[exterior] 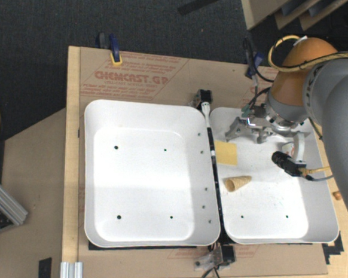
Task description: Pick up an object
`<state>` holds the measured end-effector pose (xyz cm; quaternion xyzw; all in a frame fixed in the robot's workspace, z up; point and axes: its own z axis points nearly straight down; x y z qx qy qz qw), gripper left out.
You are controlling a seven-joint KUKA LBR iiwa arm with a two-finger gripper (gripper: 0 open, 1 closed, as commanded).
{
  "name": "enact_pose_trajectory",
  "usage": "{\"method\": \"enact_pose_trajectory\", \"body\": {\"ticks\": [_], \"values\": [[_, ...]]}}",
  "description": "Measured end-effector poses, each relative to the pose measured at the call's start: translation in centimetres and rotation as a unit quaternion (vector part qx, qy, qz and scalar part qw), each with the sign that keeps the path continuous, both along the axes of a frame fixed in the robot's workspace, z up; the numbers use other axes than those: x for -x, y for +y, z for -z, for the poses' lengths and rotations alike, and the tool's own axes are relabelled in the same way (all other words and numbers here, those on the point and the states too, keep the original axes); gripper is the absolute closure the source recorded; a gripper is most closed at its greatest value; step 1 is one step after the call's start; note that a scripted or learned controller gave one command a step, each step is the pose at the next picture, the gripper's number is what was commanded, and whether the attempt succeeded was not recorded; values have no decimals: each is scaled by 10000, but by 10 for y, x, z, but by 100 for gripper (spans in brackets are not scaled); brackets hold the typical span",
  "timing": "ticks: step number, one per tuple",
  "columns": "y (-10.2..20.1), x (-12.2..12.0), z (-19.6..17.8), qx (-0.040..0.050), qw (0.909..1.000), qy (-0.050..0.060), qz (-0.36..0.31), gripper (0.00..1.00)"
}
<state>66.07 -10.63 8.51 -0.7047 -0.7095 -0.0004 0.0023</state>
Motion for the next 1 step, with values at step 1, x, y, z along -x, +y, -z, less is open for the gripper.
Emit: {"method": "enact_pose_trajectory", "body": {"ticks": [1], "values": [[115,8,-108,-4,10000,-84,-25,0]]}}
